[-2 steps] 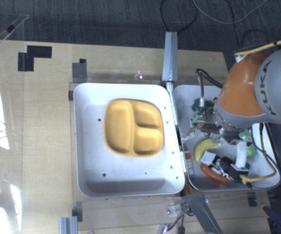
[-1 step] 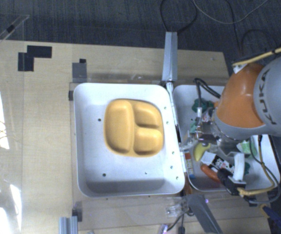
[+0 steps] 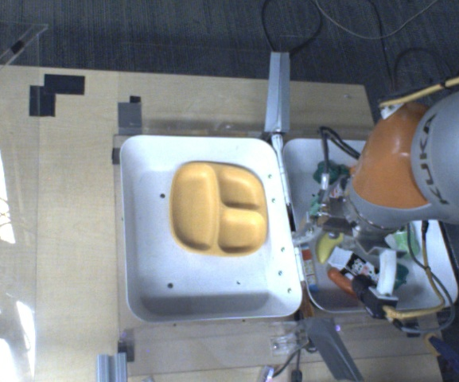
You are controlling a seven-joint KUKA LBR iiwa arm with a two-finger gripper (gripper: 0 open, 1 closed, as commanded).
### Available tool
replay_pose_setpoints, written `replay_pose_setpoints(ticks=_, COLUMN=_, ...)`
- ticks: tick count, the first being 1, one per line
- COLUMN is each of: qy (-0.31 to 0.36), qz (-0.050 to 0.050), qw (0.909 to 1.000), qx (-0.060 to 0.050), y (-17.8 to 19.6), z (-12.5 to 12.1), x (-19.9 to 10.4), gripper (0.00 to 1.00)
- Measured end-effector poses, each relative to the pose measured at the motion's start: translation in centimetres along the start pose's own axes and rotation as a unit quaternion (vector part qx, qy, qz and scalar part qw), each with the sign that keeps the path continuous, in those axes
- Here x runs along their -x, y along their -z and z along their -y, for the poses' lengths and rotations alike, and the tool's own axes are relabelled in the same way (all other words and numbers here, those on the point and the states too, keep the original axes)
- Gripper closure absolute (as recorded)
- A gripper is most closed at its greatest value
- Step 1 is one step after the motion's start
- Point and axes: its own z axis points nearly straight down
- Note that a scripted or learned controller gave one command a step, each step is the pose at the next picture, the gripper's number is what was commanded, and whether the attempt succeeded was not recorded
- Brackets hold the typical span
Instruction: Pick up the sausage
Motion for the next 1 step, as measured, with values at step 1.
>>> replay_pose_setpoints(ticks=1, qy=-0.010, qz=0.000, qw=1.0000, qx=0.000, y=0.02, z=-2.97, x=0.90, gripper=0.00)
